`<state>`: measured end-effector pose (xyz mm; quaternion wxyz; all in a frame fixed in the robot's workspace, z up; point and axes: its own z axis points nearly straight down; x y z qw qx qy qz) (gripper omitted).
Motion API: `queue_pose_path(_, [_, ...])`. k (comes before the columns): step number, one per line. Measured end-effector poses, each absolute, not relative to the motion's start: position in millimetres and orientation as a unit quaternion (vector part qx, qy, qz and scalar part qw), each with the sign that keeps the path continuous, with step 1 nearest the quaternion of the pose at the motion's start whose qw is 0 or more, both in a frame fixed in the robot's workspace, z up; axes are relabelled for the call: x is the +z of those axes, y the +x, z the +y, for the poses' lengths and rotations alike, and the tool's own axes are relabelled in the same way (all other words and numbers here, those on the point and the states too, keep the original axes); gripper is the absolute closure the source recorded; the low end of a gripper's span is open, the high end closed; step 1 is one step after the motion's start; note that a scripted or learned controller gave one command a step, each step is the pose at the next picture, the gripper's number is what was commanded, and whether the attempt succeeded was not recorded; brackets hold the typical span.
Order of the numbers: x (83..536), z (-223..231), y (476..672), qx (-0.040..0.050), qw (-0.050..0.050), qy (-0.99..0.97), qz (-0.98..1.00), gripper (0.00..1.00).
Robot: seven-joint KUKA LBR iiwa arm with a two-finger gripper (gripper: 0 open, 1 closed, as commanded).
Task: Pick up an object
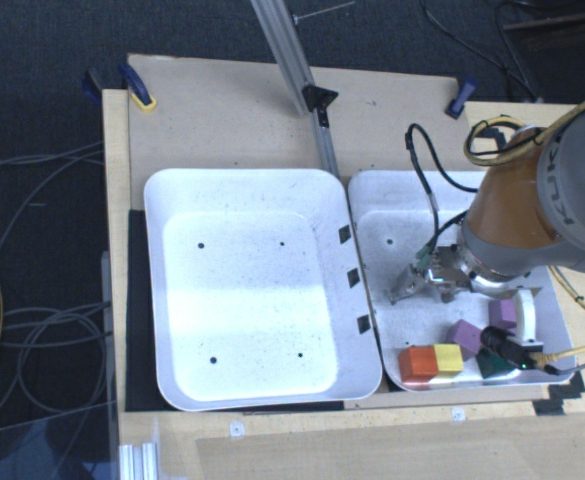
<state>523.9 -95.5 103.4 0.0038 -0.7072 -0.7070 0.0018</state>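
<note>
Bench [232, 118] of pale wood on dark carpet, cables at left, bearing two white bins. Arm [527, 208] enters from right, gripper [412, 280] low over the right bin [392, 208], fingers slightly apart, gripping nothing. Blocks [434, 360] cluster at lower right.

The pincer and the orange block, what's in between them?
Just bare white bin floor lies between the pincer and the orange block, seen from the camera view.

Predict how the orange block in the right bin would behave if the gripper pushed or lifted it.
The orange block looks boxy and flat-sided, so it should slide rather than roll. It touches the yellow block, so a push would probably shift both. It appears rigid.
</note>
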Motion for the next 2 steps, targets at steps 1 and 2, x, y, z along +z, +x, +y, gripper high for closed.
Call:
queue_pose_path(1, [118,-95,526.3,-0.0011,0.000,-0.707,-0.708,1.00])
queue_pose_path(2, [166,-88,534.0,-0.0022,-0.003,-0.706,-0.708,1.00])
